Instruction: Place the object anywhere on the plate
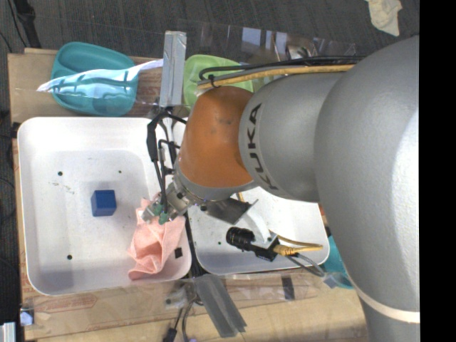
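The left bin (pixel 43 191) holds a blue cube (pixel 103 202) resting free on its floor, well apart from me, so it is not the item in hand. Further right, a pink cloth (pixel 151 244) drapes against the bin's right wall, its upper end bunched and lifted toward my gripper (pixel 162 211). I judge the cloth to be the object being picked. My gripper sits at that bunched top, touching the cloth; whether my fingers are apart or clamped, I cannot tell. The right bin (pixel 214 262) lies under my arm.
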You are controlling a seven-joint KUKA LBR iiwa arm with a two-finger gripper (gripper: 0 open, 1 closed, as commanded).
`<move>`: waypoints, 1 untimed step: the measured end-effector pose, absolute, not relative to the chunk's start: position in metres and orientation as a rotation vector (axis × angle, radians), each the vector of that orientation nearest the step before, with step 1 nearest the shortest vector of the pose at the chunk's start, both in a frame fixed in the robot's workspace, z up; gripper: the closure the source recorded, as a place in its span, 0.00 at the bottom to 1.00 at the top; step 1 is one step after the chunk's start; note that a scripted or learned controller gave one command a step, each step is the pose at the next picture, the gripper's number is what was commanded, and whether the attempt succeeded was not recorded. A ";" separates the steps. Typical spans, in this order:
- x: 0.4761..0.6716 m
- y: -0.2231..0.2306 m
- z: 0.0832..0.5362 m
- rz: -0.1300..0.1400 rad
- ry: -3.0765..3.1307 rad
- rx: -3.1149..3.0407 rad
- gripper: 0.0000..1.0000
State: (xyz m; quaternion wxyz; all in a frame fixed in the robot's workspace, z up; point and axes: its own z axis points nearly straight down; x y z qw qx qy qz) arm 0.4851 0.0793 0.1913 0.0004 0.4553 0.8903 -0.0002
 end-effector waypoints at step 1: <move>0.476 0.111 0.154 -0.004 2.884 1.257 1.00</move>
